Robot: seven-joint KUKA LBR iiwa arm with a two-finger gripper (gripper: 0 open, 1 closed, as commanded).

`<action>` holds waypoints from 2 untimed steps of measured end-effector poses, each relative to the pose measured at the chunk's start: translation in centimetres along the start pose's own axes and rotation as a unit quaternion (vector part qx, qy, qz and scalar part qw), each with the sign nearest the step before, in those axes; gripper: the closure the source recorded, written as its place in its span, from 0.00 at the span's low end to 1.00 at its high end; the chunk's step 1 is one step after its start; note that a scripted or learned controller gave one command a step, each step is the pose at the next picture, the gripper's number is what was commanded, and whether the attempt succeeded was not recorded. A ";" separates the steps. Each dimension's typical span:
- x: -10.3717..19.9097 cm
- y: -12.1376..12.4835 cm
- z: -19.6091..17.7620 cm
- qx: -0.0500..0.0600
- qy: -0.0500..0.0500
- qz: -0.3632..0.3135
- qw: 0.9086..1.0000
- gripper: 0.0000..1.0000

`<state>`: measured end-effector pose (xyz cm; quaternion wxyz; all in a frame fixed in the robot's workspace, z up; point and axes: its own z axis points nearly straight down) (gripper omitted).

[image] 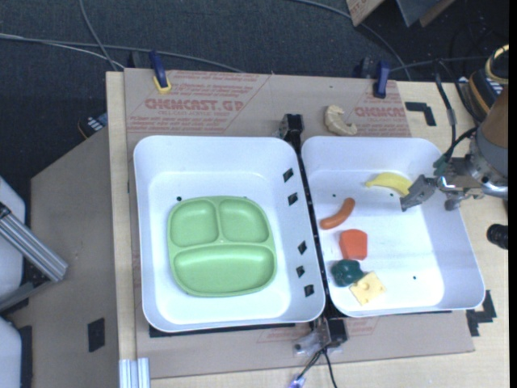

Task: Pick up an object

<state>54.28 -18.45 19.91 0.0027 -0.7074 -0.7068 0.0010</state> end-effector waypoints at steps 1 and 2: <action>0.2 -0.1 4.2 0.000 0.000 0.000 1.000 0.00; 0.4 -1.2 9.6 0.001 0.001 0.000 1.000 0.00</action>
